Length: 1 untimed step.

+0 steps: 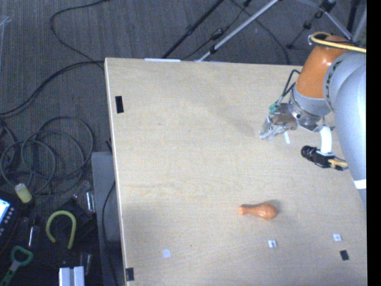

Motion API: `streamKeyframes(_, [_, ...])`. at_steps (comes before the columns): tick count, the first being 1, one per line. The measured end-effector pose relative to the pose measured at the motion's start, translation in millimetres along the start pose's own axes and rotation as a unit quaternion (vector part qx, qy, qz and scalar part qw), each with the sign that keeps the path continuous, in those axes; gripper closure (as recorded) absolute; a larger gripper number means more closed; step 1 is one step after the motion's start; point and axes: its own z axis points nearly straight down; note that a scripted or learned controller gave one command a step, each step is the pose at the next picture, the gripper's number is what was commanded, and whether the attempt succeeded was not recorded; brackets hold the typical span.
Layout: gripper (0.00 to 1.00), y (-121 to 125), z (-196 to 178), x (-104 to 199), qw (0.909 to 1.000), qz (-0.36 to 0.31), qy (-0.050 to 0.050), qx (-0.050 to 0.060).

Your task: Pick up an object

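Observation:
An orange, pear-shaped object (259, 210) lies on its side on the pale wooden bench top (190, 154), toward the near right, with its narrow end pointing left. My gripper (272, 130) hangs over the bench at the right, well behind the orange object and apart from it. Nothing shows held in it. The grey arm with its orange band (315, 70) comes in from the right edge.
A black and yellow part (322, 158) sticks out beside the arm. Small tags (272, 243) and black tape marks (119, 104) dot the bench. The bench's left edge drops to a floor with cables (41, 154) and a green hook (59, 225). Tripod legs (256, 11) stand behind.

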Motion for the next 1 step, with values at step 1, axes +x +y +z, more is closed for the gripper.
streamKeyframes(1, [0.0,0.0,0.1,0.2,1.0,0.0,0.0,0.0])
